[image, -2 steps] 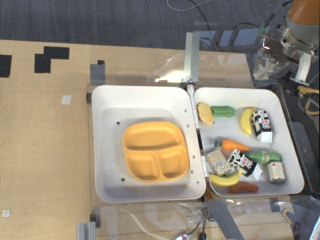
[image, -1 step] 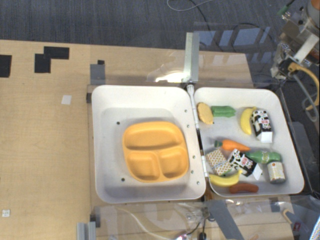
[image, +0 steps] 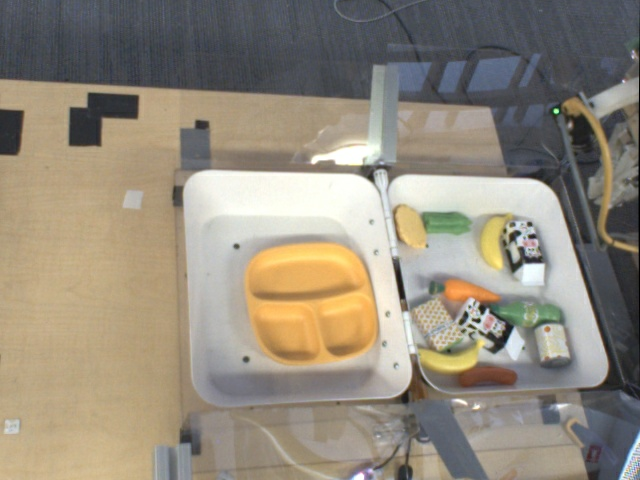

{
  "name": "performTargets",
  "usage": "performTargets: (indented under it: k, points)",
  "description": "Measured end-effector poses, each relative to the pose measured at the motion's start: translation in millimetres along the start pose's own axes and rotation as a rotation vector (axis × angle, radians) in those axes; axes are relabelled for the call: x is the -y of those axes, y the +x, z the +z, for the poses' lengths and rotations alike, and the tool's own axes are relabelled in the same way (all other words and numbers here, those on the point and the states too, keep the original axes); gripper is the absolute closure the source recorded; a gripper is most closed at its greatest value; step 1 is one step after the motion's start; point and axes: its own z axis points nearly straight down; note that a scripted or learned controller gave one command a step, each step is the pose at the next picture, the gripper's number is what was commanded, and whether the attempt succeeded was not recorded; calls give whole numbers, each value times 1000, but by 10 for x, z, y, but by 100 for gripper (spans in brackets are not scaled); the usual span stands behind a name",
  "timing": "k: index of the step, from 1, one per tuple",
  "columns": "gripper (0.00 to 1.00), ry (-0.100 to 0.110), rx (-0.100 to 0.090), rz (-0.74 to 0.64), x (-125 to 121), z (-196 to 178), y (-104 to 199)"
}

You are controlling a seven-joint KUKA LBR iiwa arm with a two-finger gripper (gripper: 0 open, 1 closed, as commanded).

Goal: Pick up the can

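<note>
The can (image: 551, 345) is small, with a silver top and a pale label marked in red. It stands upright in the near right corner of the right bin (image: 570, 236). A green bottle (image: 528, 314) lies right behind it, touching or nearly touching it. A cow-patterned carton (image: 484, 324) lies to its left.
The right bin also holds two bananas (image: 492, 240) (image: 448, 359), a second cow-patterned carton (image: 522, 245), a carrot (image: 468, 291), a green vegetable (image: 445, 223), a sausage (image: 488, 376) and a checkered cracker (image: 433, 317). An orange divided plate (image: 310, 301) lies in the left bin (image: 215, 268). Yellow cable (image: 600, 183) hangs at the right edge.
</note>
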Motion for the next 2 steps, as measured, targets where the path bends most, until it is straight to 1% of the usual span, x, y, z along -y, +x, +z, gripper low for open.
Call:
performTargets:
  k: [1, 2]
  points:
    - [100, 1, 3, 3, 186, 1916, -482]
    - [100, 0, 0, 7, 89, 593, -233]
